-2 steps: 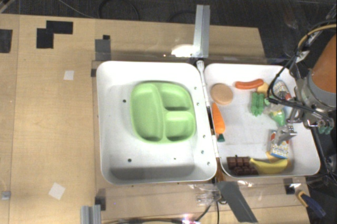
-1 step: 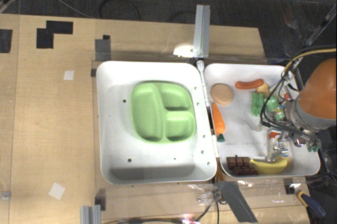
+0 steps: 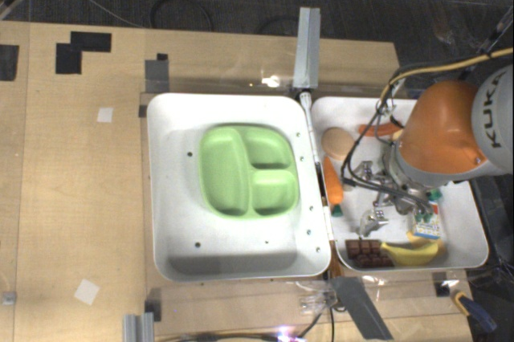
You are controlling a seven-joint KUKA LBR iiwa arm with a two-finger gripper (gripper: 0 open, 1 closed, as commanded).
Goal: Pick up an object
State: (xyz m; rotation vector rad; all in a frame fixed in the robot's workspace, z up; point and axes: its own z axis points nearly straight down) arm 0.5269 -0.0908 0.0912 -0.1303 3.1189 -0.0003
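Hovering low over the right bin (image 3: 474, 248), the tool (image 3: 379, 218) is positioned above the clutter; whether it is open or closed cannot be told, and nothing is seen in its hold. The candidate objects lie in that bin: a banana (image 3: 411, 252) and a chocolate bar (image 3: 369, 253) near the front wall, an orange carrot (image 3: 333, 181) along the left wall. The approach step is judged to be in hand. A target must be selected and straddled before closing.
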